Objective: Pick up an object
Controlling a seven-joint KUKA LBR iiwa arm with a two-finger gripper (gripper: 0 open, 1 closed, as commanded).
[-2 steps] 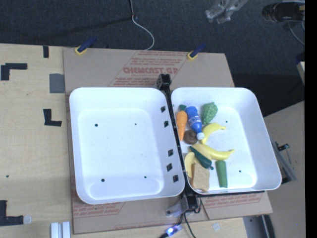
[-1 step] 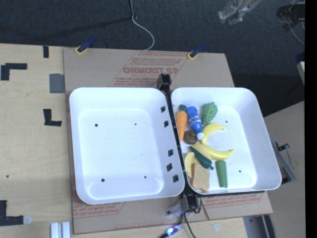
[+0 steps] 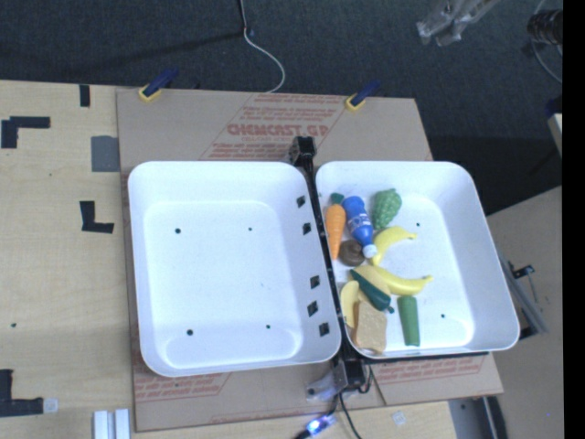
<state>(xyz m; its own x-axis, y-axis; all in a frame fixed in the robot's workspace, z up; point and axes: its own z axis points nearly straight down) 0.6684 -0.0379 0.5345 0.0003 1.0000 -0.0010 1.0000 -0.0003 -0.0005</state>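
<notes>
The gripper (image 3: 450, 21) is hanging at the top right of the view, over the dark floor and well beyond the far edge of the bench, well apart from both bins. Its pale fingers are pointing down and to the left, but they are blurred, so I cannot tell how far apart they are standing; nothing is showing between them.

All the objects are lying in the right bin (image 3: 457, 190), crowded against its left wall, beside the seam where it is meeting the left bin (image 3: 219, 186). An orange carrot (image 3: 335, 230) is lying nearest that wall, towards the far edge. Just beside it a blue bottle (image 3: 357, 220) is lying, and a green bumpy fruit (image 3: 386, 207) is sitting further right. A yellow banana (image 3: 393, 240) is curving below the fruit, with a small brown piece (image 3: 352, 253) at the bottle's near end. A second banana (image 3: 395, 282) is stretching towards the bin's middle. Close to the near edge a tan slice of bread (image 3: 371, 328) is resting beside a dark green cucumber (image 3: 409, 321), with a yellow piece (image 3: 349, 301) and a dark green item (image 3: 373, 291) touching above them.

Every one of these is lying far from the fingers, towards the near side of the bench.
</notes>
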